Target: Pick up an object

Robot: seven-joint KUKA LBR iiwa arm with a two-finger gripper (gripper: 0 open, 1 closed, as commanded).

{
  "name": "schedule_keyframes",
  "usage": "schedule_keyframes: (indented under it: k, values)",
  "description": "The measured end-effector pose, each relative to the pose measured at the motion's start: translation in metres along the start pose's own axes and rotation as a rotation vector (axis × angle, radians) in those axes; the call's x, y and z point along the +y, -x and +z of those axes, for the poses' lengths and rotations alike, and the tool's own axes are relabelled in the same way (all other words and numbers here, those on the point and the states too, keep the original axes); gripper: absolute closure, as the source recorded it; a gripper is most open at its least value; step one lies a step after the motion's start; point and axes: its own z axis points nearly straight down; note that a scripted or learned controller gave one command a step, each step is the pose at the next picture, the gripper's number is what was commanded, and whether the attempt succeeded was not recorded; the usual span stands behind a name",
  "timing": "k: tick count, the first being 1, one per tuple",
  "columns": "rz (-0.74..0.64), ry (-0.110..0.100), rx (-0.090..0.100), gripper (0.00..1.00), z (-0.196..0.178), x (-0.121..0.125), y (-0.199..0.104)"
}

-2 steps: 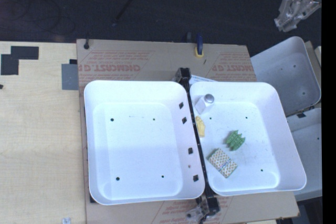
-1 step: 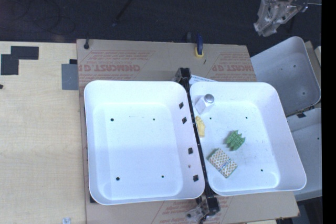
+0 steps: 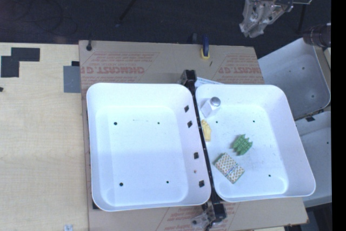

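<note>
Dark backdrop behind a pale wood table [image 3: 38,132]; cardboard sheet under two white bins, end effector [image 3: 258,19] high at upper right, well clear of both.

Whether the end effector is spread or pressed together cannot be told at this size. Right bin [image 3: 292,121] holds the candidates: green ridged piece [image 3: 242,144] mid-bin, patterned flat block [image 3: 229,167] just below it, yellow bit [image 3: 206,131] against the left wall, small silver-capped item [image 3: 211,105] near the top left corner. Judgement: all light; green piece probably soft rubbery, best pinched across its narrow width. Cardboard print reads mirrored, not confidently legible. Left bin [image 3: 97,170] offers no target.
</note>
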Motion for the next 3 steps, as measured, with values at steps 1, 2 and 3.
schedule_keyframes:
  k: [1,2,3]
  values:
    - [0.000,-0.001,0.000,1.00,0.000,-0.006,-0.047]
    - [-0.001,-0.002,-0.001,1.00,0.000,-0.016,-0.099]
    - [0.001,0.002,-0.001,1.00,0.000,-0.017,-0.128]
